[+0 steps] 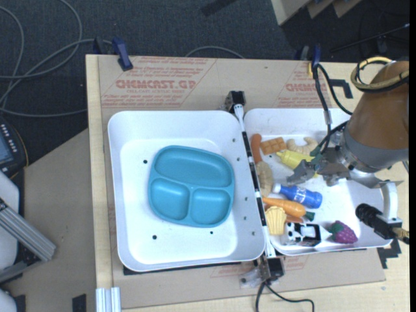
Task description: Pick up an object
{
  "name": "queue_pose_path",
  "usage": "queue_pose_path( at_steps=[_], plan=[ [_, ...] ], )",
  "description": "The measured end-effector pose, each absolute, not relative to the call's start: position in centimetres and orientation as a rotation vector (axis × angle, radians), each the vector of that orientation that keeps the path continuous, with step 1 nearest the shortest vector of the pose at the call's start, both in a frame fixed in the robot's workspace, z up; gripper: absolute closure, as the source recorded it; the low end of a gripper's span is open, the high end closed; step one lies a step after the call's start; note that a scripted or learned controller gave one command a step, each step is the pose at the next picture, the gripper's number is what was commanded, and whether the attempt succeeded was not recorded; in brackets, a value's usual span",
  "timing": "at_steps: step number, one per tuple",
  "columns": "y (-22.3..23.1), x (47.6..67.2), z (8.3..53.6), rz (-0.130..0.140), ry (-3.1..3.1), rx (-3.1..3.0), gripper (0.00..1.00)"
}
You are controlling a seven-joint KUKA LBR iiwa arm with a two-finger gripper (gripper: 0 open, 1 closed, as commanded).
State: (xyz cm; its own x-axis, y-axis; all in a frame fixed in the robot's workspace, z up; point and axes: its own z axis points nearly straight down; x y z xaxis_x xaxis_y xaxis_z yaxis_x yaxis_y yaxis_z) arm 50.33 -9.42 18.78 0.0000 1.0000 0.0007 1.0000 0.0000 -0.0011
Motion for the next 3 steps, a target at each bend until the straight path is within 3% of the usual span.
queue_pose_path(
  at_steps=[1, 2, 3],
  plan=[
    [-9.4, 52.8, 7.9, 0.004, -2.218, -2.218, 0.0],
    [-9.5, 52.8, 9.5, -0.002, -2.221, -2.225, 1.0],
    [-1.5, 54.4, 19.0, -0.016, -2.237, -2.214, 1.0]
  ],
)
